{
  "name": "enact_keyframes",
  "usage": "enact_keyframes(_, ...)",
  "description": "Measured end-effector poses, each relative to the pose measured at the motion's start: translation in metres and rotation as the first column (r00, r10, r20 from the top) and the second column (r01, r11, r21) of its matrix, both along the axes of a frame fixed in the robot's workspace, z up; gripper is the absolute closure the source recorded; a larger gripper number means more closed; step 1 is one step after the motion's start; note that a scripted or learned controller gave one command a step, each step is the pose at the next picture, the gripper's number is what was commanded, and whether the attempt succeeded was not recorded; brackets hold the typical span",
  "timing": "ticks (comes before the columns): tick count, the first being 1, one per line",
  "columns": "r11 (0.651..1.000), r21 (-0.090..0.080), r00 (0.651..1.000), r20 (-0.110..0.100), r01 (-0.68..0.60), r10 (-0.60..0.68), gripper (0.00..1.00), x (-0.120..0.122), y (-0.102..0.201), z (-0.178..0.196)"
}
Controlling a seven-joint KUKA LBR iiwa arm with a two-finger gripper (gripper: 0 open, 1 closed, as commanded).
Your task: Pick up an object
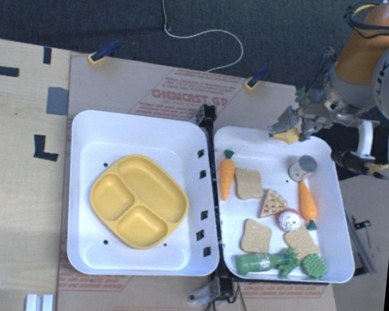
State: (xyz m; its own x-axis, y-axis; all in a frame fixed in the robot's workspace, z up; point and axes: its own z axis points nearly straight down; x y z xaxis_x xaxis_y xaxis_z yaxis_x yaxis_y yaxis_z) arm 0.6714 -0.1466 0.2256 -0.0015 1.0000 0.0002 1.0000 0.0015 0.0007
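Camera view, nearest first: the right bin (344, 224) holds a green toy (266, 263) and a green ball (314, 265) at its near edge, then bread slices (256, 236), a white ball (289, 220), a pizza wedge (272, 203), two carrots (225, 176) and a grey can (303, 166). The left bin (84, 146) holds a yellow tray (139, 200). Farthest, above the right bin's far rim, the gripper (289, 131) pinches a small yellow piece (289, 135) between its fingers.

This is a robotics lab bench, not a home. Two white bins (74, 172) sit on cardboard sheeting (180, 94) clamped by blue-and-yellow clips (105, 52); black tape marks (0, 75) dot the wooden bench (2, 185), and toy play food (272, 209) fills one bin.
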Motion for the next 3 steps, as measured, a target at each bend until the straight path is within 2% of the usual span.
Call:
enact_keyframes(1, 1.000, 0.001, 1.000, -0.003, -0.003, 0.003, 1.00, -0.011, 0.043, 0.004)
enact_keyframes(2, 1.000, 0.001, 1.000, -0.004, -0.004, 0.004, 1.00, -0.018, 0.099, 0.003)
enact_keyframes(3, 1.000, 0.000, 1.000, -0.005, -0.002, 0.002, 1.00, -0.042, 0.140, -0.006)
